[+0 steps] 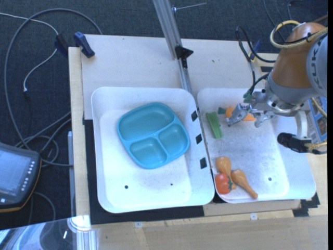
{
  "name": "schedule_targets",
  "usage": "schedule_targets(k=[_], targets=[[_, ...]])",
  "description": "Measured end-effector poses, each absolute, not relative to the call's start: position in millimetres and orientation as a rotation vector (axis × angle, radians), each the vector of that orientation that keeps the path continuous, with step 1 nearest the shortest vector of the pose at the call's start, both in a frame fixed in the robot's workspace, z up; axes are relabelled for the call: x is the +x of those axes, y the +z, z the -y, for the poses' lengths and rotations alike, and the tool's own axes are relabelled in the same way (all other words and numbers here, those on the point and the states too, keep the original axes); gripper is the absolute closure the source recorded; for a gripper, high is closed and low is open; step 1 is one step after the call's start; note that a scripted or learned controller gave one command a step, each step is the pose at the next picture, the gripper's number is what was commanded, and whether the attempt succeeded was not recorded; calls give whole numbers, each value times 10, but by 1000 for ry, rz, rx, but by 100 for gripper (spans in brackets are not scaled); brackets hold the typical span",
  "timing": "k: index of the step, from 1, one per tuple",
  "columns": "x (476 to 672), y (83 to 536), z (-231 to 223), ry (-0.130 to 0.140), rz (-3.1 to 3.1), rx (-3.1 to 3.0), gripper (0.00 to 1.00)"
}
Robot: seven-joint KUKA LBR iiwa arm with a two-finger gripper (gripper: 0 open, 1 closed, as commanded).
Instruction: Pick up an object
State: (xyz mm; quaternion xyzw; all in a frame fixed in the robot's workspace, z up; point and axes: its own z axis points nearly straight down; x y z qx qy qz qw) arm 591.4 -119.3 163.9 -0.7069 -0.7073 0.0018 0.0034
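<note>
End effector (240, 114) sits low in right bin's (291, 191) upper part, over an orange piece (229, 111); you can't tell finger state. Green block (214, 124) hugs left wall; centre floor open.

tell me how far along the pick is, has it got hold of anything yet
Done: the arm has brought its hand low into the right bin, at the small orange object near the far wall. In hand: a try at that object, but nothing visibly held or raised. Left: grip and lift. The green block, red tomato and orange pieces lie untouched, and the blue tray sits in the left bin.
</note>
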Motion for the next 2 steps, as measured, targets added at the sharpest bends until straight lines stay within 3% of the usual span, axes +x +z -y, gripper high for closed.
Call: schedule_targets(k=[1, 2], targets=[[5830, 1178, 1161, 6, 2217, -2216, 0], [5853, 1322, 1163, -2, 2222, -2221, 100]])
